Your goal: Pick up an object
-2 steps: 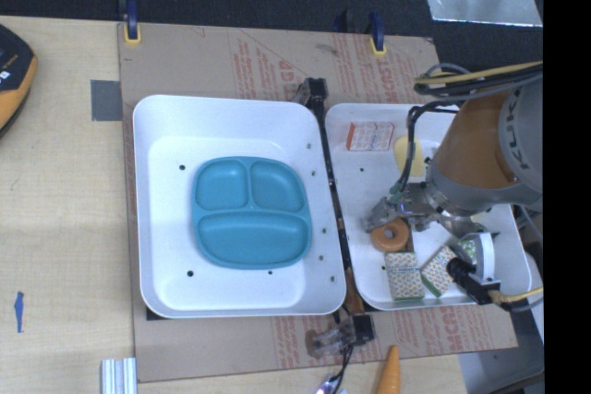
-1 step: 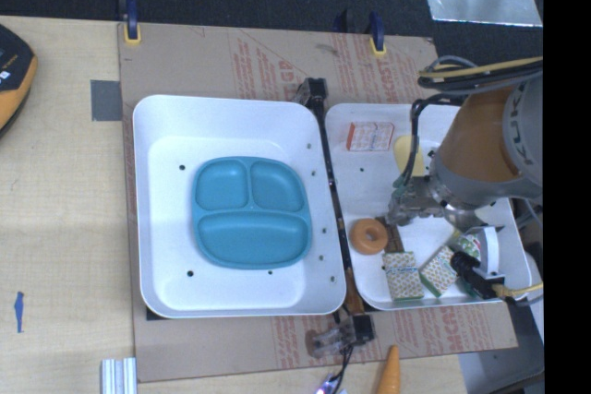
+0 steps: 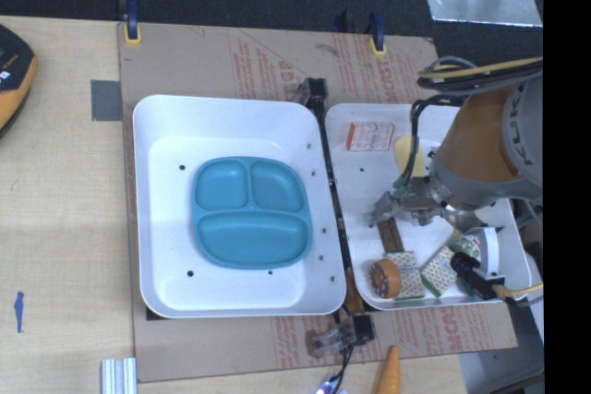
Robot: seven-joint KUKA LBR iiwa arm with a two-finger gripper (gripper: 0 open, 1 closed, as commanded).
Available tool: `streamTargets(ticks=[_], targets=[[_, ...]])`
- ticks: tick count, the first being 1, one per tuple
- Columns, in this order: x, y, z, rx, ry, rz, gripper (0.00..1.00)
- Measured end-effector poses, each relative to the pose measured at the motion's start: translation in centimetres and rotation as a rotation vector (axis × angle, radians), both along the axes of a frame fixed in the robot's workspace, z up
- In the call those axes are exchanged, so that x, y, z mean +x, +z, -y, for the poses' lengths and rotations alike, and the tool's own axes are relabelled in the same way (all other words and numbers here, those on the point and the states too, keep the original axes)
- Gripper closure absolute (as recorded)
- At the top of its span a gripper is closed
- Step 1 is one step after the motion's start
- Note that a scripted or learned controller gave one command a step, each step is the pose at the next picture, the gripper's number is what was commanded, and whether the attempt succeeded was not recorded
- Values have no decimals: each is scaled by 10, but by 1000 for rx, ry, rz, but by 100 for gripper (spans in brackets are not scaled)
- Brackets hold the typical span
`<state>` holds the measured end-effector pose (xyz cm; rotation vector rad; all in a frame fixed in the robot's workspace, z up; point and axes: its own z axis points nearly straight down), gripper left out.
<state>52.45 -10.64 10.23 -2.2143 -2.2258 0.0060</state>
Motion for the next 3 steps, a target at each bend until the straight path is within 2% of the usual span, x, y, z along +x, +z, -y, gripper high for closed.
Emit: streamTargets(ticks=[1,2,3], targets=[[0,10,1,-1,0,-1,100],[0,10,1,-1,2,-2,0],[0,20,2,-2,1,-2,100]])
